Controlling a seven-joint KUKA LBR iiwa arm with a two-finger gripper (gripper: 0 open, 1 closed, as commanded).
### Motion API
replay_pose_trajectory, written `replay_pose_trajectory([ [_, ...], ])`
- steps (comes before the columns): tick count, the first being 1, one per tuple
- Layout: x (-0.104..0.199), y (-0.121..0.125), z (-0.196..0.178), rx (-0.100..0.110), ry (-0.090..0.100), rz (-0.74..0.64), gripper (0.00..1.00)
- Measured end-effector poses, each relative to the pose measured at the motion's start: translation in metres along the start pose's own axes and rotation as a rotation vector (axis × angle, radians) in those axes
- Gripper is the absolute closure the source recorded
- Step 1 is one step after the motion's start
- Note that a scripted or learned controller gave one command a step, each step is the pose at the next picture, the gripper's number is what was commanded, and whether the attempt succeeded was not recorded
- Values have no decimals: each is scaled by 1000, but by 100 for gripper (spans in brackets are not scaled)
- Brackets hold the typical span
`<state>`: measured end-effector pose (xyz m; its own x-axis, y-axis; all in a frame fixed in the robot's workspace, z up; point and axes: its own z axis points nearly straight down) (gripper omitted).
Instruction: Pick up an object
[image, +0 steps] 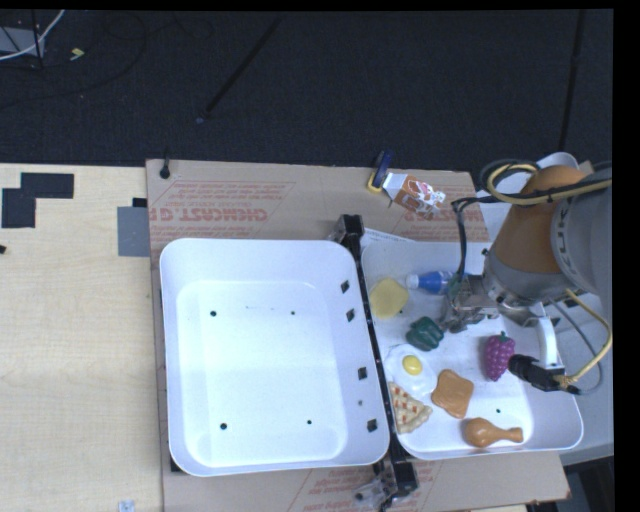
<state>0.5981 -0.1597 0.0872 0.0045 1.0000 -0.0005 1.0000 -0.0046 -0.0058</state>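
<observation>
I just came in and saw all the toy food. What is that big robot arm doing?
The grey robot arm with the orange band is reaching into the right-hand white bin, trying to pick something up. Its hand is down among the toys, close to the dark green toy vegetable and the small blue-capped bottle. Nearby lie a yellow lumpy toy, purple plastic grapes, a toy fried egg, a waffle piece and a toy chicken drumstick. Nothing looks lifted yet.

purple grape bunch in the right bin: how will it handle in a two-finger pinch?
The purple grape bunch looks like a moulded toy, so probably stiff and light. Its bumpy, tapered surface may let fingers slip off. It lies loose on the right bin floor beside the gripper, so a nudge would likely slide it.
</observation>
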Motion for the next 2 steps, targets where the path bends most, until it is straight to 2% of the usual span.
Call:
replay_pose_trajectory([
  [1, 47, -67, -53, -1, 4, -3, 100],
  [2, 178, -31, -103, -9, 4, -17, 100],
])
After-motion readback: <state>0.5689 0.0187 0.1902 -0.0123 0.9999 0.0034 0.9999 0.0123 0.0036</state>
